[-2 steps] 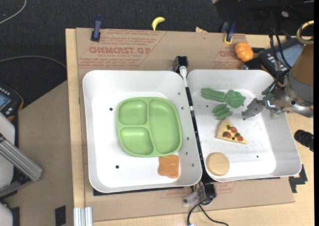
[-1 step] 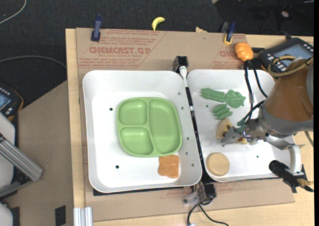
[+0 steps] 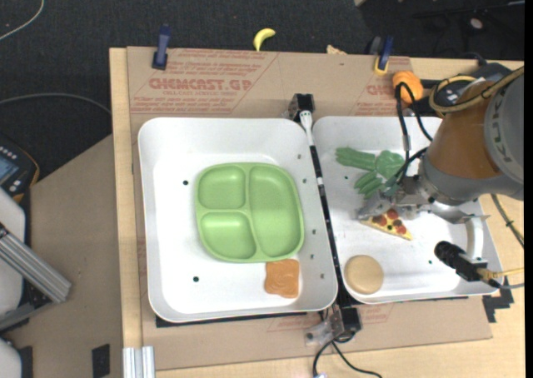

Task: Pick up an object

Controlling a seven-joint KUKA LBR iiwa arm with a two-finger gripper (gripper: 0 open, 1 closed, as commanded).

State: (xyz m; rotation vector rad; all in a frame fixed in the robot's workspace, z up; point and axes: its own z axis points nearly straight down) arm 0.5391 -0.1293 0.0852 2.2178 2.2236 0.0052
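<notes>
One gripper (image 3: pixel 385 200) low (maybe touching) pizza slice (image 3: pixel 388 222).

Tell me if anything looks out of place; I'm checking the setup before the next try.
One oddity: a small yellow banana-shaped item lies off the bench on the dark floor beyond its far edge. In the bins, the green plate, orange piece, pizza slice and round bun lie flat, undamaged.
</notes>
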